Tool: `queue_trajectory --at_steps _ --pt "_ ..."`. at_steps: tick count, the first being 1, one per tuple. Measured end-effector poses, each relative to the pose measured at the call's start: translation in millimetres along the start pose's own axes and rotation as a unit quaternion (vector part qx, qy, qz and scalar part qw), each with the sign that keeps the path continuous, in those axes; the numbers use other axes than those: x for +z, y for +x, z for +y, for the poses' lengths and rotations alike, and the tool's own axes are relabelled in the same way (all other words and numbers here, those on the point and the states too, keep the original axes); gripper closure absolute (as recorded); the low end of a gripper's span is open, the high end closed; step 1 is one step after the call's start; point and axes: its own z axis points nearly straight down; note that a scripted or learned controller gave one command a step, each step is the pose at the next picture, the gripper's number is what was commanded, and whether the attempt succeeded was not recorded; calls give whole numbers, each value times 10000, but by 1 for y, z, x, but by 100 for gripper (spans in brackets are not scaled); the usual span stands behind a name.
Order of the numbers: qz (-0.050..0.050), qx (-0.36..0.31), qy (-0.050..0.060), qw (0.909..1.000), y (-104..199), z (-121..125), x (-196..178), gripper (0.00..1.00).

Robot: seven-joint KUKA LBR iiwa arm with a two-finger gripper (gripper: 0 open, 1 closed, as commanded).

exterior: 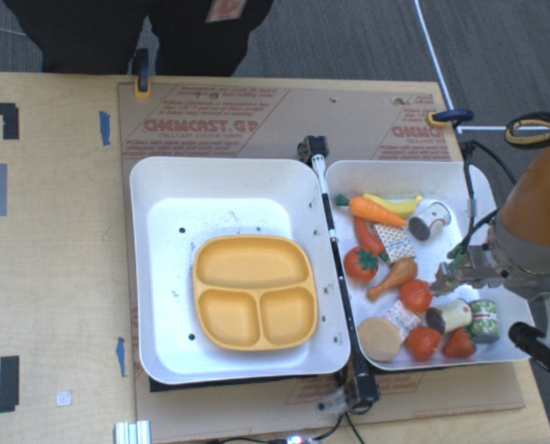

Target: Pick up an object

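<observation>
The claw (455,274) is lowered at the crowded right white bin's (469,176) 3 o'clock side; its grip state cannot be told. A miss or double-grab is risked, since the small red plastic tomato (416,296) and cream cylinder (450,316) are packed touching.

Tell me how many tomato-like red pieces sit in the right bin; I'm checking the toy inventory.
3 at least: one with a green top beside the divider, one mid-bin, and one near the front wall. The arm may hide others.
</observation>
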Motion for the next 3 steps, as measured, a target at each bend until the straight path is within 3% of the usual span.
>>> queue_trajectory --at_steps 1,2,3 --pt "-3 8 3 10000 -1 0 0 0" --pt "-5 14 2 10000 32 -1 60 0" --pt "-9 12 -10 10000 32 0 50 100"
